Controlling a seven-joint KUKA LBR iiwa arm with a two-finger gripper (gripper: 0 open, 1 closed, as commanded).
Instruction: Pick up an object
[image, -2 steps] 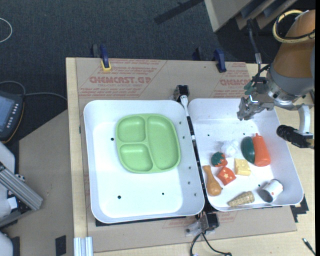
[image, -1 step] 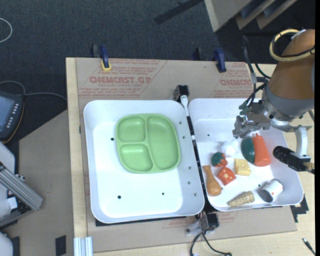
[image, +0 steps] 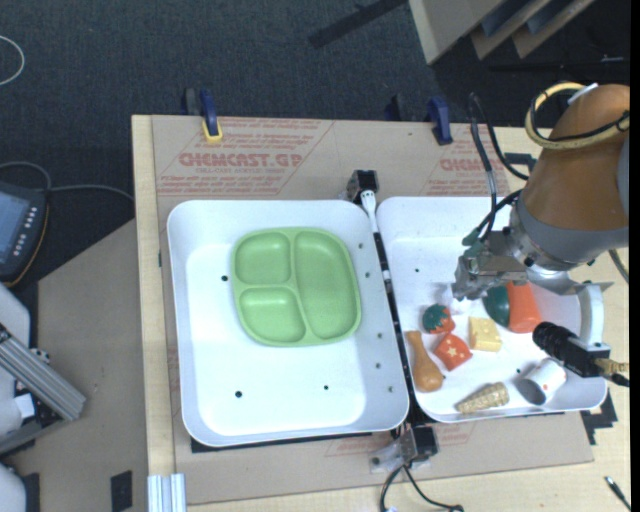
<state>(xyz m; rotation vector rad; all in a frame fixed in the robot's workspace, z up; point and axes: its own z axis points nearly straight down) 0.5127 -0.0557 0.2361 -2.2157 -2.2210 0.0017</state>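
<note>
From above, the nearest things are the clamp and cables at the counter's near edge, between the two bins. Just past them, in the near part of the right bin, lies a cone, its long axis left to right, pointed end to the left and slightly near. To its right a white cup lies on its side with its dark mouth turned toward the near left. A carrot sits by the bin's left wall, long axis running near to far, thick end nearer. Just right of it is a red piece, and past that a yellow block. A dark green piece lies a little farther, just left of the gripper. An orange-red piece stands beside a teal one, both partly under the arm.

The gripper hangs low over the middle of the right bin, near the dark green piece; the arm comes in from the right. Whether the fingers are open or closed cannot be told, and nothing is seen between them.

The left bin holds a green tray with three sections, set in its far half. Blue clamps grip the counter's far edge.
</note>
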